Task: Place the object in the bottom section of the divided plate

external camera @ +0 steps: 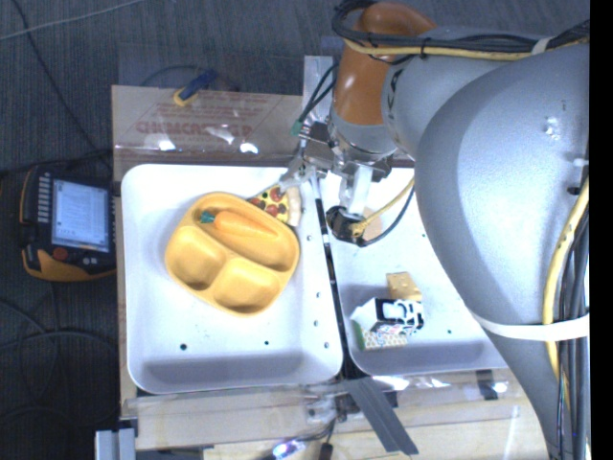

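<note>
Yellow divided plastic plate (235, 257) in left white bin (153, 353), orange toy carrot (244, 224) in its top section, pizza-slice toy (273, 199) at rim, gripper (305, 166) beside slice, open or closed unclear.

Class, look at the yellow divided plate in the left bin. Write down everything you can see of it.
The plate is yellow, glossy, plastic-looking, with a rounded rim and three sections: one long at the top, two smaller below. It lies flat, turned askew, in the left bin. An orange carrot lies in the top section; a pizza slice sits at its upper right rim.
</note>
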Controlling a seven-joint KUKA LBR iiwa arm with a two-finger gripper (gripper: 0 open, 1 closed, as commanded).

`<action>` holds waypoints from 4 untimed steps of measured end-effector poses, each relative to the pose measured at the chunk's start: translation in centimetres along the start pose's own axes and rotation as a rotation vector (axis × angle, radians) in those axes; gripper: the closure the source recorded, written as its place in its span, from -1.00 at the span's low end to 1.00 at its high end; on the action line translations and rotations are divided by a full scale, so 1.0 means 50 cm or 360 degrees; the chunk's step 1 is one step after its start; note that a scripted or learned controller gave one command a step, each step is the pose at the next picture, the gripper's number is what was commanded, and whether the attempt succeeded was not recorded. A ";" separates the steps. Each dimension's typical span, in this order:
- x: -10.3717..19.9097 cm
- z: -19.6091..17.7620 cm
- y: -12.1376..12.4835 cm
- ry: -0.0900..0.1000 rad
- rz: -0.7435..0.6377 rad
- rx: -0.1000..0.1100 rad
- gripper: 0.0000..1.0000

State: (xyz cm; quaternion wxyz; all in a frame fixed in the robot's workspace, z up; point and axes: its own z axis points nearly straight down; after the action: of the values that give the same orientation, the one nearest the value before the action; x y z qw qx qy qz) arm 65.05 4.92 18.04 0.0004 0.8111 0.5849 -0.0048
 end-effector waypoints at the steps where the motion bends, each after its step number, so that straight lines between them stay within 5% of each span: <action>1: 0.123 -0.101 -0.027 0.0003 0.0156 -0.0002 -1.00; 2: 0.225 -0.216 -0.041 0.0003 0.0382 -0.0005 -1.00; 3: 0.328 -0.483 -0.074 0.0005 0.0546 -0.0005 -1.00; 4: 0.328 -0.482 -0.074 0.0004 0.0547 -0.0004 -1.00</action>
State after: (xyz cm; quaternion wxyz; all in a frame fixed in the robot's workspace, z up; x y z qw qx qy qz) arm 66.87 21.82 42.01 0.0017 0.8992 0.4375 -0.0030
